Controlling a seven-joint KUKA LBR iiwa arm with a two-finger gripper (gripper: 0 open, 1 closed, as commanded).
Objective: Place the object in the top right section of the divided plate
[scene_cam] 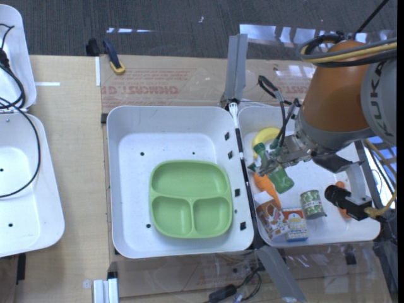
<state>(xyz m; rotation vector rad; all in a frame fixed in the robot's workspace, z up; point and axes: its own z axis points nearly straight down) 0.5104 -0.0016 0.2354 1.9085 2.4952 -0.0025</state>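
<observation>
Looking down on the tabletop (69, 68), we see two white bins side by side. The left bin (126, 144) holds a green divided plate (190, 199), lying flat near its middle, with one wide section on the far side and two smaller ones on the near side. All three sections look bare.

The arm (338, 93) reaches in from the right, its orange band over the right bin (366, 229). The gripper (273, 163) hangs low at that bin's left side, among the objects. We cannot tell whether the jaws are spread or pressed together, nor whether anything sits between them; the clutter there hides them.

Just beside the gripper lies a green bottle-like object (281, 178), with an orange carrot-like piece (265, 187) next to it and a yellow object (266, 136) further back. Nearer the front sit a small printed carton (284, 223) and a green can (312, 204). Every loose object lies in the right bin, apart from the plate.
</observation>
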